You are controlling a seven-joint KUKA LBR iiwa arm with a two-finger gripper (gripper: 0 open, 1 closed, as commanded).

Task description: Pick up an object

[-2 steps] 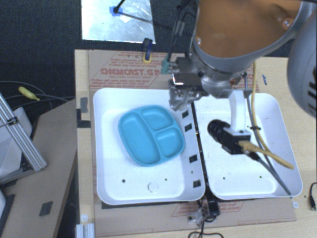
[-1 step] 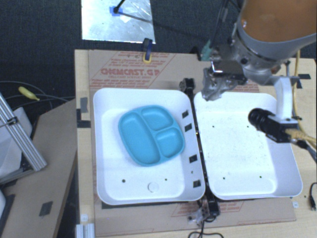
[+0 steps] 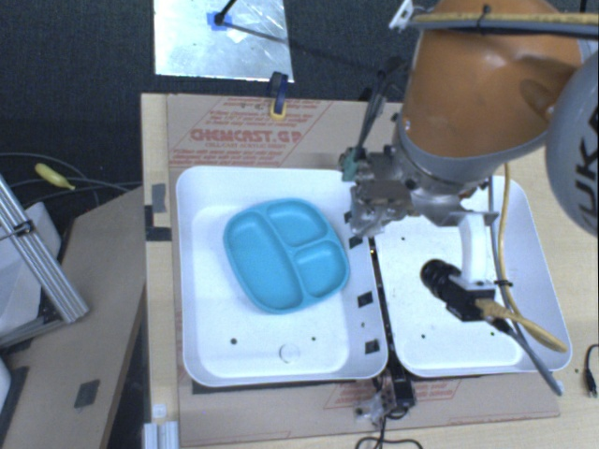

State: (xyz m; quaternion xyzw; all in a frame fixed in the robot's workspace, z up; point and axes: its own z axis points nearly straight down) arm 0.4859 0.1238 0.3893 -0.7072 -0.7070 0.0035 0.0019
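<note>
On the worktop, a blue tray lies in the left bin; the hand's state I cannot tell.

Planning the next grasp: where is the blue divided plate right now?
The blue divided plate lies flat in the left bin, toward its middle, just left of the gripper hanging over the divide between bins.

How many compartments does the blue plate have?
3. On the blue plate in the left bin: one large along its left, two smaller on its right, one upper, one lower.
</note>
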